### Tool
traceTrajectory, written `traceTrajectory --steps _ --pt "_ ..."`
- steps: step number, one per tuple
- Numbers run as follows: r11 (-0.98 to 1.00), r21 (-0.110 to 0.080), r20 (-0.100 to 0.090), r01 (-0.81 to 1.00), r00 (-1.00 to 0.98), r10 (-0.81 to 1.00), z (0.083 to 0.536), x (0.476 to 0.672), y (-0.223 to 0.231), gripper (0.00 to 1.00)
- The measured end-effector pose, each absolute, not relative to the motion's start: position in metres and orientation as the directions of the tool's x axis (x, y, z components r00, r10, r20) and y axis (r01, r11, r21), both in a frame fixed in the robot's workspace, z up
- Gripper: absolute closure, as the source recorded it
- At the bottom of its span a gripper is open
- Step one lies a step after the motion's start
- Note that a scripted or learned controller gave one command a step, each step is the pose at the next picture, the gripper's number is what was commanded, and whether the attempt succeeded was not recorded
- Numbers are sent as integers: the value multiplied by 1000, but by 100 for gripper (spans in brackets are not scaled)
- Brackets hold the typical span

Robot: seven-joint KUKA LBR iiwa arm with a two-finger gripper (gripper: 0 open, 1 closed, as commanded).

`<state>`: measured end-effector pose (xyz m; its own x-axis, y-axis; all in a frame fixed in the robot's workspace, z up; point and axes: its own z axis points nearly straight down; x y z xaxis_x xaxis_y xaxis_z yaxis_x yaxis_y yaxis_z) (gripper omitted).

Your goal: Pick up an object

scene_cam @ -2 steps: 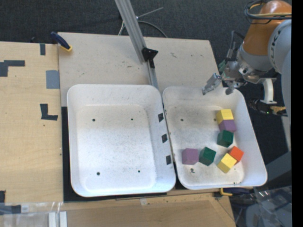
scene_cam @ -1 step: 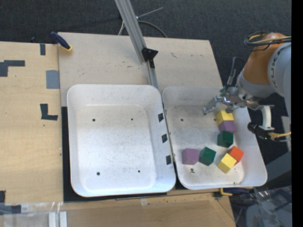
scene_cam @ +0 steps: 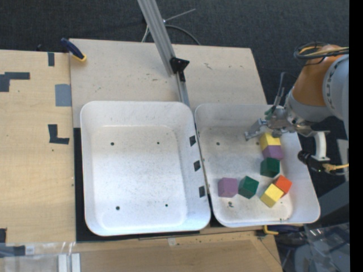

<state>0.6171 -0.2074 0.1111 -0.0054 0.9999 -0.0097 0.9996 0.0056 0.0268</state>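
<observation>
From my feed, the arm [scene_cam: 317,89] hangs over the right bin [scene_cam: 227,123], its jaws [scene_cam: 266,128] low at the bin's upper right, just above a yellow block [scene_cam: 269,140]. I cannot tell whether they are open or closed. The blocks are small cubes with no clear long axis. Below the yellow one sit a purple block [scene_cam: 273,151] and a green block [scene_cam: 270,166], stacked close in a column. Farther down lie an orange block [scene_cam: 283,183], another yellow cube [scene_cam: 272,195], a green cube [scene_cam: 248,187] and a purple cube [scene_cam: 227,187]. The left bin [scene_cam: 91,118] sits beside it on the desk [scene_cam: 34,140].
</observation>
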Motion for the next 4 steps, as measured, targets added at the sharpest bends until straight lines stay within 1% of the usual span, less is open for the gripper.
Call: traceTrajectory --steps 1,2,3,4 --pt "6 30 -12 1000 -5 1000 110 614 -209 0" --pt "5 35 -13 999 -5 1000 122 615 -209 100" --pt "3 5 -1 1000 -3 1000 219 579 -180 100" --pt "2 -1 0 1000 -2 1000 213 578 -181 0"
